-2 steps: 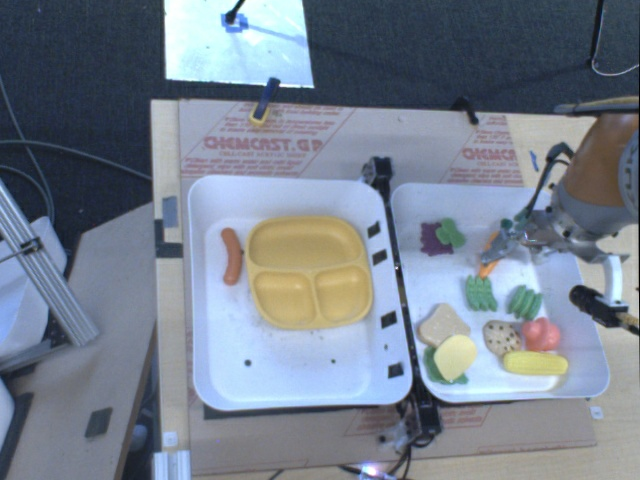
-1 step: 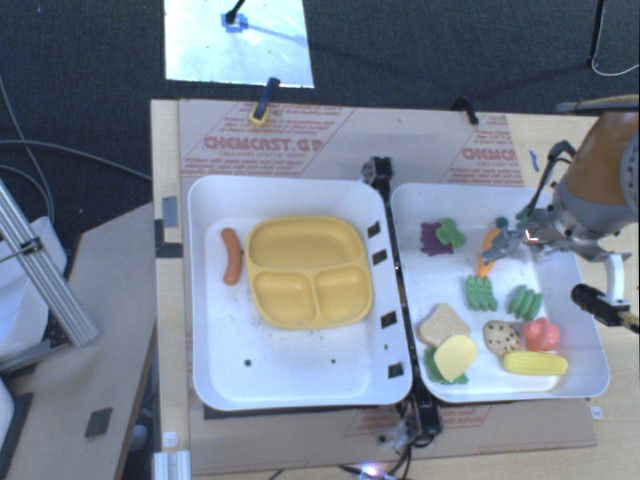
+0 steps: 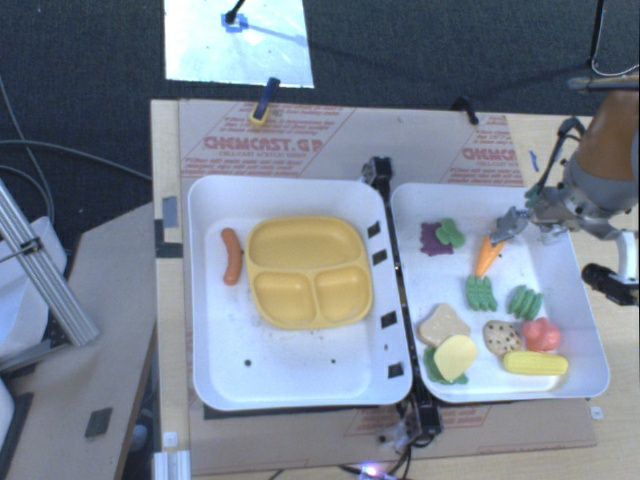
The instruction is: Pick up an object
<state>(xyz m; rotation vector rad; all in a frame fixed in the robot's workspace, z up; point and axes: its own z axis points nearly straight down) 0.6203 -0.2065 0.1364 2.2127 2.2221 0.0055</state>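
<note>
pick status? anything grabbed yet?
Done: the arm has reached into the right bin. In hand: the gripper sits at the top end of the orange carrot, which lies on the bin floor. Left: a confirmed grasp and the lift.

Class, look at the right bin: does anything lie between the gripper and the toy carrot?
Nothing visible does. The gripper sits right at the top end of the carrot; the purple-and-green toy lies apart to its left.
</note>
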